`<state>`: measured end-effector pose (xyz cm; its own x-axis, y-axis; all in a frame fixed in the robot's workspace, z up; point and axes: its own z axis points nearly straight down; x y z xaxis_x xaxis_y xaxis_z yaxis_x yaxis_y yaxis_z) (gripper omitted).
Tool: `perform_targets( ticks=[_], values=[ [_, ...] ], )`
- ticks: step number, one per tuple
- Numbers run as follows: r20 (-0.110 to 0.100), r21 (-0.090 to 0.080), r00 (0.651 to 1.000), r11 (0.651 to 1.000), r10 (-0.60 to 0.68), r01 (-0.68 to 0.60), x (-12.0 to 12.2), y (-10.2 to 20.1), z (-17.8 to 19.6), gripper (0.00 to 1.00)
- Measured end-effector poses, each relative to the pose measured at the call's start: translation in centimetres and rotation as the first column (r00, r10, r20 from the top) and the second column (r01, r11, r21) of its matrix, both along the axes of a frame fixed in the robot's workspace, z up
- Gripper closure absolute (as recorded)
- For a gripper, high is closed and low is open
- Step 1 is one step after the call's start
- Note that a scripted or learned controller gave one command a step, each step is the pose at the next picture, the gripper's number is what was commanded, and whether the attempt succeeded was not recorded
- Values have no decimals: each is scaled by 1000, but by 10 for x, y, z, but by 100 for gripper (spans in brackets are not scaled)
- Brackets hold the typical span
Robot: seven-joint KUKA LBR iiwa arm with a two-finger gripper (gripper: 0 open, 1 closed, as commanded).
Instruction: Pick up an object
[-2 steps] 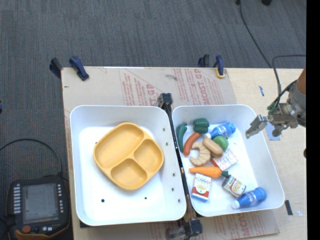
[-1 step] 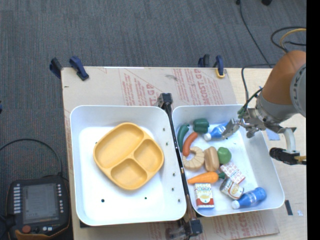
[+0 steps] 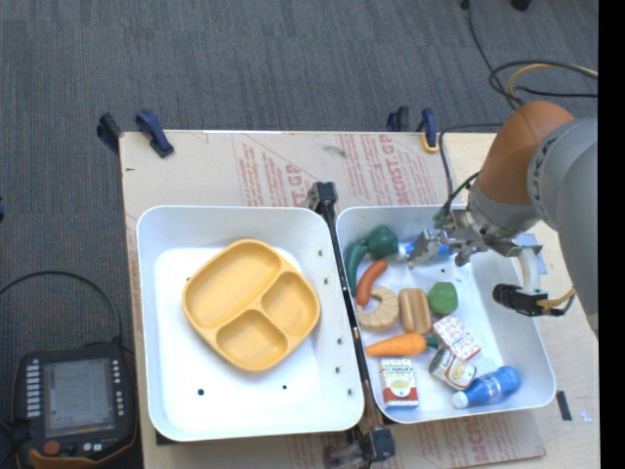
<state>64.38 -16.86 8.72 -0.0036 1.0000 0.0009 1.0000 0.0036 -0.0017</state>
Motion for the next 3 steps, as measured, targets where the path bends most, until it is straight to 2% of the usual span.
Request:
perform_targets(
  ticks=[1, 2, 3],
  values=[
    [-2, 1, 1000, 1000, 1, -1, 0, 60, 0, 0],
    [-1, 0, 1000, 1000, -4, 4, -53, 85, 0, 0],
    [-1, 1, 1000, 1000, -7, 7, -52, 85, 10, 100]
  ],
)
